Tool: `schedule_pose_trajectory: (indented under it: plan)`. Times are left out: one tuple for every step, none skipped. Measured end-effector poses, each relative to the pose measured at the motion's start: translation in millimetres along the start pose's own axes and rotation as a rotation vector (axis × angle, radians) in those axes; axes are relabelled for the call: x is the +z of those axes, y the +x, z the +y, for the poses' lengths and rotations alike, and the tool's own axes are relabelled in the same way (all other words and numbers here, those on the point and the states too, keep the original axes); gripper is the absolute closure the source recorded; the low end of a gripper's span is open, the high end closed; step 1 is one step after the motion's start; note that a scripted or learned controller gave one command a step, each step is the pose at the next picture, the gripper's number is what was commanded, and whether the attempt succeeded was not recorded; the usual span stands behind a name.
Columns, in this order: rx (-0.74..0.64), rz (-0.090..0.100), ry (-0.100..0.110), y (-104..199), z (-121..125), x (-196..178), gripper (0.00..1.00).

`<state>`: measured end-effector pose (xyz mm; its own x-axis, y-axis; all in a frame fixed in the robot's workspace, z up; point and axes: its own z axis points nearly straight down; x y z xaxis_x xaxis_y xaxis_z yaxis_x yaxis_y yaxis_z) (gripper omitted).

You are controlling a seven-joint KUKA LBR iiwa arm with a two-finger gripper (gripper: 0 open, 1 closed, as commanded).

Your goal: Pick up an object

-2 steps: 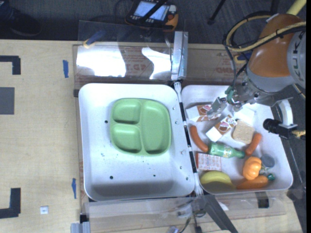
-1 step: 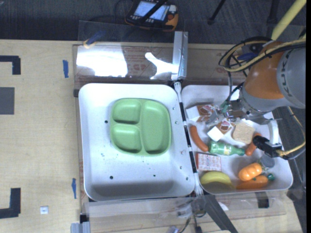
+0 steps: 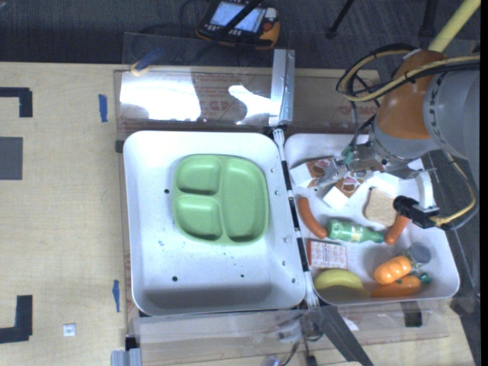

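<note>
camera view | two-finger metal gripper point(image 3: 345, 166) low over the right white plastic bin's point(image 3: 450, 269) back corner among small flat packets point(image 3: 341, 197); whether it pinches anything, cannot tell | candidates: green plastic bottle point(image 3: 353, 232) likely light, slick, grasp mid-body; slice of toy bread point(image 3: 379, 206) flat, harder | orange toy carrot point(image 3: 396, 228) partly hidden by cable; left bin holds green divided tray point(image 3: 222, 197)

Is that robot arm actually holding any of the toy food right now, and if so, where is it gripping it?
It cannot be told. The gripper is low over the upper part of the right bin, among small packets, but nothing visibly sits between its tips.
</note>
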<state>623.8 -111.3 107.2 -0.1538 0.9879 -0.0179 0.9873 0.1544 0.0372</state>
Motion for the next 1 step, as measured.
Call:
schedule_pose_trajectory:
  plan:
    - [0.082,0.006,0.046,-5.7,20.7,1.0,0.0]
